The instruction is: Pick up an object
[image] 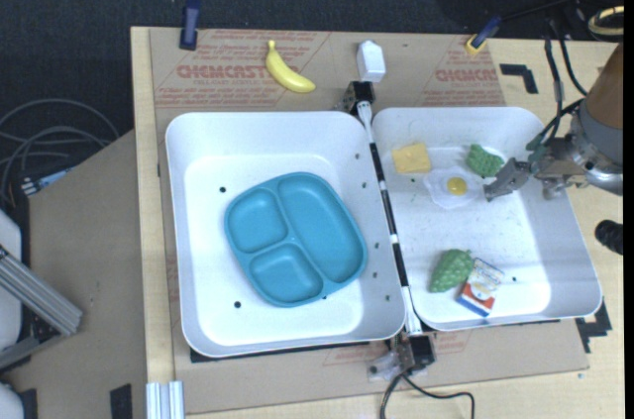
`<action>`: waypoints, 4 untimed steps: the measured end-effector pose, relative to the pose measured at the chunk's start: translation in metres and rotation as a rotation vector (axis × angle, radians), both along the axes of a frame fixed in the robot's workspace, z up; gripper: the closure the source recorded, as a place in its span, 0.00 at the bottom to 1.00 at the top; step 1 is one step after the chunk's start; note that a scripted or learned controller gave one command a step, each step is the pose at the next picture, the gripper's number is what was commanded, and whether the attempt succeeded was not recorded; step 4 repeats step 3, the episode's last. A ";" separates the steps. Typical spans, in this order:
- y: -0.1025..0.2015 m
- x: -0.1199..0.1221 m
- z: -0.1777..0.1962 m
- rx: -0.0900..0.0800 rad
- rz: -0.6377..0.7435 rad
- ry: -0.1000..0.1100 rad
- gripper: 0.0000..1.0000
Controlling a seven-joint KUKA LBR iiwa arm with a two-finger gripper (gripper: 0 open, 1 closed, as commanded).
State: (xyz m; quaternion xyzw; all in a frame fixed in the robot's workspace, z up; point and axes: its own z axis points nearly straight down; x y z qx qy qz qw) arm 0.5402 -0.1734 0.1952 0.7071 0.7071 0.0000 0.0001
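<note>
The arm [604, 125] is cut off at the right edge. Its fingers [500, 181] reach low over the right bin [570, 249]; their opening cannot be made out. Fried egg [451, 187] and green toy [484, 159] lie just beside them.

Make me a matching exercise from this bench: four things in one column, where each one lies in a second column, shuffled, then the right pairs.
Things
1. blue divided tray
2. banana
3. fried egg
4. small red, white and blue carton

Places
A. near corner of the right bin
B. on the cardboard beyond the bins
C. in the left bin
D. far half of the right bin, near the gripper

Pairs: 1-C, 2-B, 3-D, 4-A
</note>
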 end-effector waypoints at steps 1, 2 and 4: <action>0.060 -0.057 -0.111 0.001 0.001 0.002 0.00; 0.059 -0.056 -0.101 -0.001 -0.001 -0.003 1.00; 0.135 -0.050 -0.010 0.001 0.002 -0.001 1.00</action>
